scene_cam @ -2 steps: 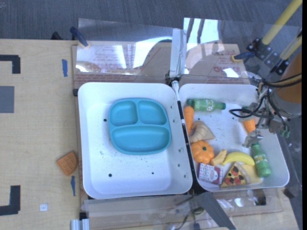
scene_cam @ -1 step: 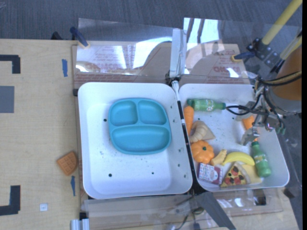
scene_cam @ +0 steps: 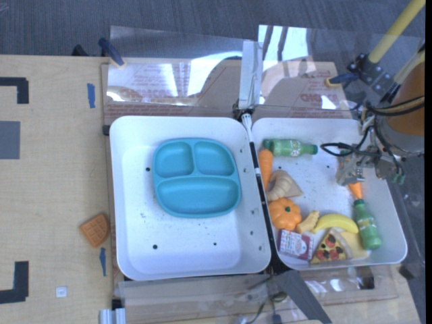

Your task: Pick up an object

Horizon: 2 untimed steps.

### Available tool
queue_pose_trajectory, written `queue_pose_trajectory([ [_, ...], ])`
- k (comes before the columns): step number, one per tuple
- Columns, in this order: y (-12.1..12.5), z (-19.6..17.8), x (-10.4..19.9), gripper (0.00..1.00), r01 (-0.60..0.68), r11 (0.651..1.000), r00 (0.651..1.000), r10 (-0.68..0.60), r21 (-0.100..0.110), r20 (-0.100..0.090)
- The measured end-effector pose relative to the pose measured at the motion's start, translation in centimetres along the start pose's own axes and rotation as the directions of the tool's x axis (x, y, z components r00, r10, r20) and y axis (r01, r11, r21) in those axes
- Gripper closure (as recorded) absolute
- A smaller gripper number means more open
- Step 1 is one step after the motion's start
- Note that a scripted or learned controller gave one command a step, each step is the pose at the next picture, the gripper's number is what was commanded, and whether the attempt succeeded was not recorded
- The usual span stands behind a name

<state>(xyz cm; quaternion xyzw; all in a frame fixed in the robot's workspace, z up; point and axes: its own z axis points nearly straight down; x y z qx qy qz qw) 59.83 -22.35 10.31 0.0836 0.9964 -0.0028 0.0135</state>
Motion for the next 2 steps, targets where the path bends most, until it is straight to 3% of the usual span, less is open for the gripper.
queue_pose_trajectory([
  [1, 1.66, 1.11, 7.33, 1.0, 0.344, 0.939, 0.939, -0.344, -0.009, -0.013],
  [2, 1.61, 1.15, 7.32, 0.0, 0.344, 0.939, 0.939, -0.344, -0.008, -0.013],
])
